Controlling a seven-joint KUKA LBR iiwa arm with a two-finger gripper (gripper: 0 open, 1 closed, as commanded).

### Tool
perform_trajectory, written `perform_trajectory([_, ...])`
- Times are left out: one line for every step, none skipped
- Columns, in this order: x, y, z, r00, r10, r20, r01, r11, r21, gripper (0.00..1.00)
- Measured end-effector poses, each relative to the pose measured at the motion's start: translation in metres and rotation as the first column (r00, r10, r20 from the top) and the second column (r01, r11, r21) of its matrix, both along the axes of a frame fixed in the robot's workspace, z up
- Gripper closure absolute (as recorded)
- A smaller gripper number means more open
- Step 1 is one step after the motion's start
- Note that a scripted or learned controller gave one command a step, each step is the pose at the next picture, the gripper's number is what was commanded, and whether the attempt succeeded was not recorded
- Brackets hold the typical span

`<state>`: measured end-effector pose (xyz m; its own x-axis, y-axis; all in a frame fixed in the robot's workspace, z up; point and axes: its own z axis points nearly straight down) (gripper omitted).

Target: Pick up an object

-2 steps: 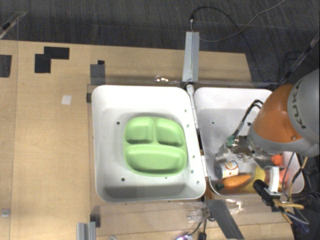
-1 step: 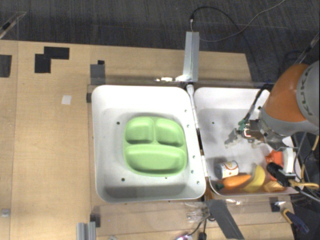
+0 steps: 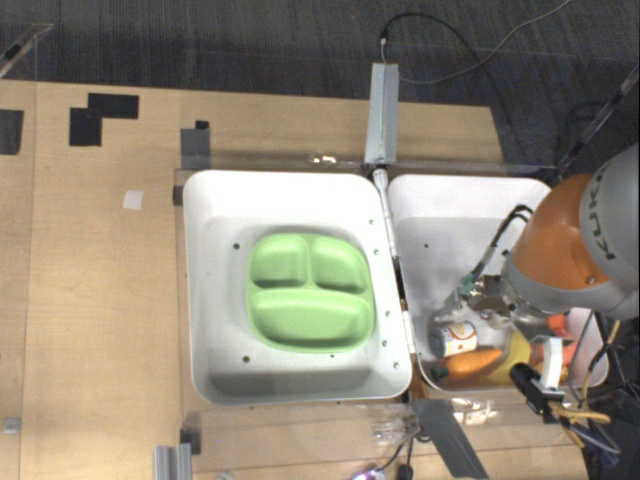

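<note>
Tool (image 3: 478, 303) low over right bin (image 3: 440, 218) at its 6 o'clock clutter, opening not discernible; carrot (image 3: 472, 364) and small carton (image 3: 459, 340) touch, so a descent risks nudging both, gripping neither.

Partial "KU" lettering on grey arm (image 3: 622, 200); no other legible text

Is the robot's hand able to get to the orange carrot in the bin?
Probably yes. The hand hangs in the right bin just above the carrot, with nothing lying on top of it. A small white carton crowds it on one side, which might get in the way.
</note>
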<state>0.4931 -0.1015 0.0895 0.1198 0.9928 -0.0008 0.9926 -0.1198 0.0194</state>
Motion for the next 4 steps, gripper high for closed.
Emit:
perform_trajectory([0.0,0.005,0.0,0.997,-0.08,0.001,0.08,0.997,-0.001,0.0])
perform_trajectory([0.0,0.008,0.0,0.999,-0.044,0.003,0.044,0.999,-0.004,0.0])
perform_trajectory([0.071,0.007,0.031,0.996,-0.086,-0.017,0.086,0.996,0.003,0.0])
perform_trajectory([-0.006,-0.003,0.004,0.96,-0.278,-0.019,0.279,0.96,0.004,0.0])
